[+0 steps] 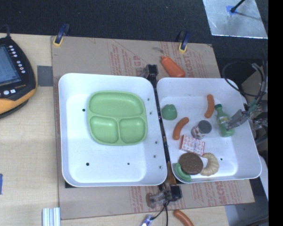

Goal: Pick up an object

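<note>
On the desk [23, 145], 2 shallow white bins sit side by side. The left bin [75, 140] holds a green divided plate [117, 117] in its upper middle. The right bin [240, 159] carries the loose objects: a green bottle [222, 120] near its right side, 2 orange sausages [209, 106] [180, 127], a green cup [169, 111], a small can [202, 128], a red-and-white packet [192, 146], and a brown round cookie [191, 163] beside a pale bagel [210, 164] at the lower edge. The gripper [239, 118] reaches in from the right of the frame, its tip just beside the green bottle; whether its fingers are wide or narrow cannot be told. A teach pendant [7, 79] lies at the upper left.
</note>
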